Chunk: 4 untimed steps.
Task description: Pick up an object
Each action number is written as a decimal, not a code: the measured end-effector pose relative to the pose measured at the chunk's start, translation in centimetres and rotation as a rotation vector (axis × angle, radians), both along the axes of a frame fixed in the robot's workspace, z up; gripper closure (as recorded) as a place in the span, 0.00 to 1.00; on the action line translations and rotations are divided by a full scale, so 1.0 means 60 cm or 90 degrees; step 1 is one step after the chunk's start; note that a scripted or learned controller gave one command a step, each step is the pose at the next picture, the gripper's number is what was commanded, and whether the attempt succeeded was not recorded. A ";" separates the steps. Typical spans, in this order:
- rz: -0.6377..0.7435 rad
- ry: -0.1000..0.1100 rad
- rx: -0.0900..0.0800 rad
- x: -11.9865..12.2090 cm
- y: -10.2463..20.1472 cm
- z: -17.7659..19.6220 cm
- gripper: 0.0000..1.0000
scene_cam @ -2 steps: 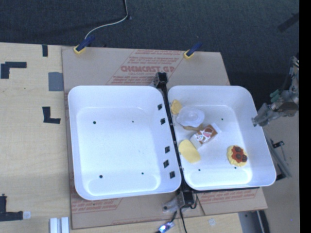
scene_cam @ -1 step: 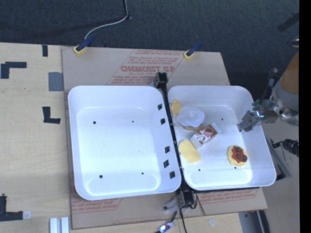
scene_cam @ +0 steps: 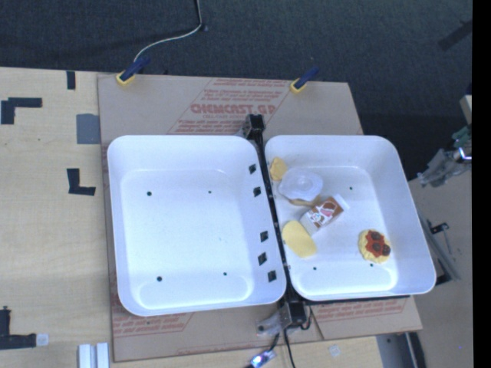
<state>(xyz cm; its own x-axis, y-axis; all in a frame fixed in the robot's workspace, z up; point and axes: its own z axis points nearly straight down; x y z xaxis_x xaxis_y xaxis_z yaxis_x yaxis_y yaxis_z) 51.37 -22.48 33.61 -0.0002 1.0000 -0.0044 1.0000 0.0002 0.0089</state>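
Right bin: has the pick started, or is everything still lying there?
Nothing looks done. The yellow piece, the red-topped toy, the small packet and the clear lid-like item all lie in the right bin. The arm sits at the view's right edge, outside the bin. The whole job is left: reach, grasp, lift.

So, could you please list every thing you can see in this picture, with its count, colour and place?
white bins: two, side by side on the cardboard sheet
cardboard sheet: one, brown with red print, under the bins
yellow lumps: two, in the right bin near the dividing wall
clear round lid: one, see-through, right bin, upper left
small packet: one, white and brown, middle of the right bin
yellow piece with red top: one, right bin, lower right
clamps: two, blue and yellow, top edge of the sheet
cable: one, pale, on the dark floor above
arm: one, grey, part seen at the right edge
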 end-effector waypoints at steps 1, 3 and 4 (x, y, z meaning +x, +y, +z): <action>0.000 0.013 0.005 -0.047 0.029 -0.177 1.00; 0.007 0.012 0.006 0.026 0.225 -0.170 1.00; 0.004 -0.006 0.002 0.072 0.262 0.087 1.00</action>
